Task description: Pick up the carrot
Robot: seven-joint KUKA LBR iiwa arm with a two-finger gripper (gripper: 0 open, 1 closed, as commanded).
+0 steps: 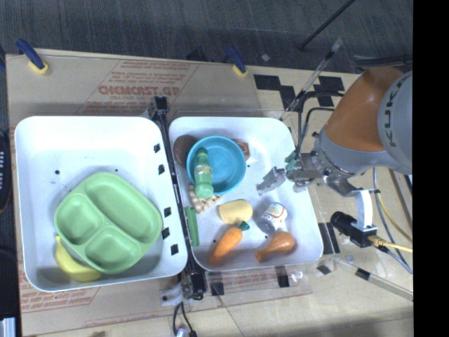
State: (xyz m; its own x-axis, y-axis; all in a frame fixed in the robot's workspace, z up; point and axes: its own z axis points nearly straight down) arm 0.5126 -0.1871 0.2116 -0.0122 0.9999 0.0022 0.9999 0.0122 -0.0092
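Note:
The carrot (226, 244) is orange with a small green top and lies tilted near the front wall of the right bin (303, 216). My gripper (280, 172) hangs over the right side of that bin, behind and to the right of the carrot and well apart from it. It stands open with nothing between its fingers. The grey arm with its orange band (361, 121) reaches in from the right.
Around the carrot lie a yellow piece (235, 210), a white and silver item (274, 216) and an orange-brown piece (278, 244). A blue bowl (223, 161) with a green bottle (203, 174) sits further back. The left bin holds a green divided plate (109, 220).

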